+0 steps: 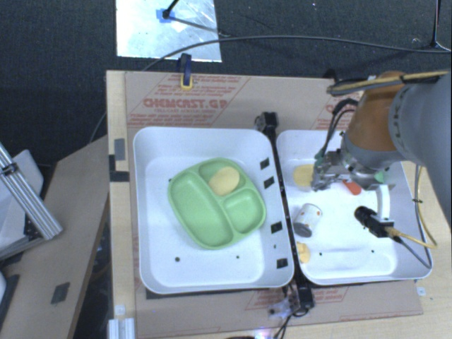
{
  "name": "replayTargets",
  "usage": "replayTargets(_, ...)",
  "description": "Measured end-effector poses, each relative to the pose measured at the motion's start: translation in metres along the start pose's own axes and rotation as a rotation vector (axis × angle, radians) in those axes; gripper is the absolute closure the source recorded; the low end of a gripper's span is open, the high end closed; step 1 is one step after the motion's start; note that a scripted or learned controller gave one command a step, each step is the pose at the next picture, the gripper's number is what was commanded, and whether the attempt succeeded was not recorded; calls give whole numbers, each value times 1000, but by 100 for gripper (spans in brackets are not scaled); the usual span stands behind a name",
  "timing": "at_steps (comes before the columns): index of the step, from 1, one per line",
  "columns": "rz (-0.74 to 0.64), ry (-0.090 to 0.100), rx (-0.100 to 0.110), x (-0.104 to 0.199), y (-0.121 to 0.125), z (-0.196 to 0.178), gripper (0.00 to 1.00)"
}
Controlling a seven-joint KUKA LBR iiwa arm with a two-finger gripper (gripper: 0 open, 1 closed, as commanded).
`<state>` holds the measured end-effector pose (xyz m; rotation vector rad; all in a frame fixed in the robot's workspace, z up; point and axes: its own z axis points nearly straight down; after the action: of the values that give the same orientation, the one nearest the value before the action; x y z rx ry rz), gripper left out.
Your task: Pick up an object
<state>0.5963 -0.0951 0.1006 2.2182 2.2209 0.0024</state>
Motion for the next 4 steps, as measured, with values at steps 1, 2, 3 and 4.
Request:
replayTargets(1, 0, 0, -3, -1, 0, -44, 100)
replayTargets(2, -3, 0, -5, -2, 0, -108, 100)
replayTargets(3, -4, 1, 1, -2, 1, -108, 100)
replayTargets(4, -8, 3, 1, 50, -6, -122, 100)
